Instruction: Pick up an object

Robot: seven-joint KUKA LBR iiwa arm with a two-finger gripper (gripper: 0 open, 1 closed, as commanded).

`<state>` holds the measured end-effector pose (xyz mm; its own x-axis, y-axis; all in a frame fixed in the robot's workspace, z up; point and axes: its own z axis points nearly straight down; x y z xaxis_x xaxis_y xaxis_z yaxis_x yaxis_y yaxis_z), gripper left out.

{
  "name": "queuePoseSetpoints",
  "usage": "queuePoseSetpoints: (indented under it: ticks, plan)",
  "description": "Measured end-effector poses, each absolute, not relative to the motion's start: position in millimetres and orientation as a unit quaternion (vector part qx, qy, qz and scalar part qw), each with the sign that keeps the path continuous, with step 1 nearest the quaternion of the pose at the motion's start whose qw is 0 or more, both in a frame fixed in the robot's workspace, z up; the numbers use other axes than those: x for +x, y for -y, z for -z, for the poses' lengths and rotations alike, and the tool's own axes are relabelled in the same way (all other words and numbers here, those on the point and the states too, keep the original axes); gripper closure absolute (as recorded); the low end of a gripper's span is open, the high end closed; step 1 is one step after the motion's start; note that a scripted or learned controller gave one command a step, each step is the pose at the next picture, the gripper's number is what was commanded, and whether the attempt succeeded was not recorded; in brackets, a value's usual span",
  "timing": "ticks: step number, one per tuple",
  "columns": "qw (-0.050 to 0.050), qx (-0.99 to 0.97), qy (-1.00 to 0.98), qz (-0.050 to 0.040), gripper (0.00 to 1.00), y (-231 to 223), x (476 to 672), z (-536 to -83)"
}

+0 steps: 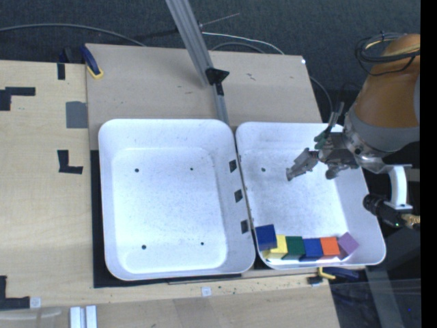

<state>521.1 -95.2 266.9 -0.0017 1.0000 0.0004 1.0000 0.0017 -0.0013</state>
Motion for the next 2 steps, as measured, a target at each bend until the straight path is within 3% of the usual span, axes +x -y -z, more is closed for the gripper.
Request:
queuePoseSetpoints:
  ticks: [1,2]
  plan:
    - [0.0,-0.704,0.71,0.0017,0.0,32,487.9,-315]
    - [0.0,-0.707,0.707,-0.0004,0.0,62,498.5,-320]
